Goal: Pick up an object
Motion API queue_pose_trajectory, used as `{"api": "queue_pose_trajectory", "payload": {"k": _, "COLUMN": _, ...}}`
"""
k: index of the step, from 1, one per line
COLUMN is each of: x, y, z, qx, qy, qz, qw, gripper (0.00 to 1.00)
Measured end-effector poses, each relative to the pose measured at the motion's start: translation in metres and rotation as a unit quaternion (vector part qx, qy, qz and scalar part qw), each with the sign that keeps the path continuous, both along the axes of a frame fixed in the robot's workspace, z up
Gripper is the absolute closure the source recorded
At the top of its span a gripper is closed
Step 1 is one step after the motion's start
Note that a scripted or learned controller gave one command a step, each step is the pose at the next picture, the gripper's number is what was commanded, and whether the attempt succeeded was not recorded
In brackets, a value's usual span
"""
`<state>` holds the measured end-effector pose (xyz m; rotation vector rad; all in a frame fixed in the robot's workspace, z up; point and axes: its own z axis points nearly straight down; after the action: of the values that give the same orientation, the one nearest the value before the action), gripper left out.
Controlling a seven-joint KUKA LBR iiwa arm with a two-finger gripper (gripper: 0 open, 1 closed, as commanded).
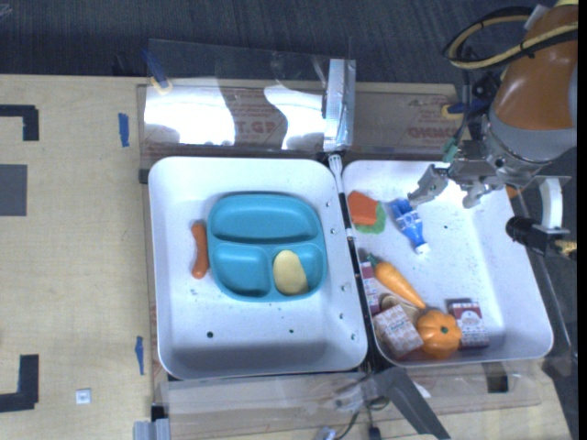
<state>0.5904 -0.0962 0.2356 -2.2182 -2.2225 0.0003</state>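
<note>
My gripper (449, 192) hangs over the back of the right bin (514, 273), its two fingers spread open with nothing between them. Just left of and below it lies a small blue object (408, 221). An orange and green piece (365, 210) sits by the bin's left wall. A toy carrot (397, 282) lies in the middle, with an orange pumpkin-like fruit (438, 331) and small red boxes (466, 321) near the front edge.
The left bin (174, 246) holds a blue divided tray (266, 244) with a yellow oval piece (290, 271) in one compartment. An orange sausage-shaped toy (199, 249) lies beside the tray. A clear plastic sheet (238, 108) stands behind the bins.
</note>
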Motion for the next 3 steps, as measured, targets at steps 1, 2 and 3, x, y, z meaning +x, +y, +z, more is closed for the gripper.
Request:
{"api": "queue_pose_trajectory", "payload": {"k": 1, "x": 0.027, "y": -0.003, "z": -0.125, "qx": 0.0008, "qy": 0.006, "qz": 0.038, "qw": 0.9993, "gripper": 0.0}}
{"api": "queue_pose_trajectory", "payload": {"k": 2, "x": 0.033, "y": -0.004, "z": -0.106, "qx": -0.0007, "qy": -0.004, "qz": 0.037, "qw": 0.9993, "gripper": 1.0}}
{"api": "queue_pose_trajectory", "payload": {"k": 3, "x": 0.011, "y": -0.032, "z": -0.125, "qx": -0.0102, "qy": -0.031, "qz": 0.032, "qw": 0.9989, "gripper": 1.0}}
